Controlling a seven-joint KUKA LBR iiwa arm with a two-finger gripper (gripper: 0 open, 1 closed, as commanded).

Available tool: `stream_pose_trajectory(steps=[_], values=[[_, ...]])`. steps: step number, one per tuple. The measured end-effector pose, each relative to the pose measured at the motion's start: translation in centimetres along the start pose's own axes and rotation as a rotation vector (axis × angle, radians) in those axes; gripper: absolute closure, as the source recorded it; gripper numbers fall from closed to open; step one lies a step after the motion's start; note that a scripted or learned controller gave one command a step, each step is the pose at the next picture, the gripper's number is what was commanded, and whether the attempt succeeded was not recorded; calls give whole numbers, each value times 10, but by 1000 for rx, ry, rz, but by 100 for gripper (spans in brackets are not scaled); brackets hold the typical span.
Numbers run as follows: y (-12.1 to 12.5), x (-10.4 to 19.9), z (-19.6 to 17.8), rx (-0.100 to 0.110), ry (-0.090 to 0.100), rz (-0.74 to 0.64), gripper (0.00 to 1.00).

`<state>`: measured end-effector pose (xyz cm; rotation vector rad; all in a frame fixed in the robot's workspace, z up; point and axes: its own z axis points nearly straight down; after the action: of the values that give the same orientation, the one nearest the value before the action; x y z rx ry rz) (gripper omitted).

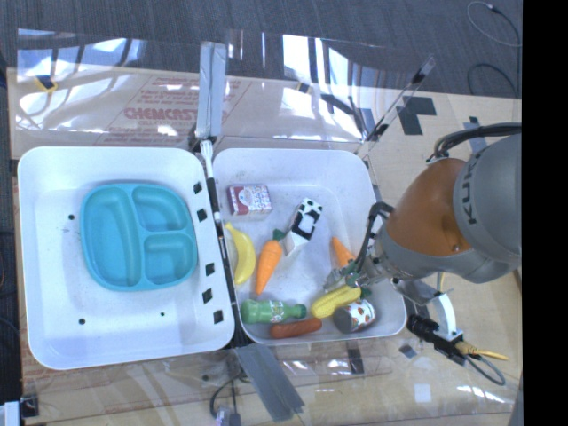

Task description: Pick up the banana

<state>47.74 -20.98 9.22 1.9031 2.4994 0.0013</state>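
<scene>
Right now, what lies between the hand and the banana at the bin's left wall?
In the camera view, the larger carrot lies between the hand and the banana.

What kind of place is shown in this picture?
Probably a robotics lab: a robot arm reaches over two white bins, one holding toy food like a banana, with clear screens around the bench.

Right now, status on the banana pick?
Gripper low at right bin's right edge, over a yellow toy. Banana at left wall, untouched. Carrot lies against it.
</scene>
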Motion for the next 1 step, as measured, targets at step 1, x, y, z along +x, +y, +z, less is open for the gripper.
stream_pose_trajectory(steps=[1], values=[[0, 0, 0, 0, 0, 0, 0]])
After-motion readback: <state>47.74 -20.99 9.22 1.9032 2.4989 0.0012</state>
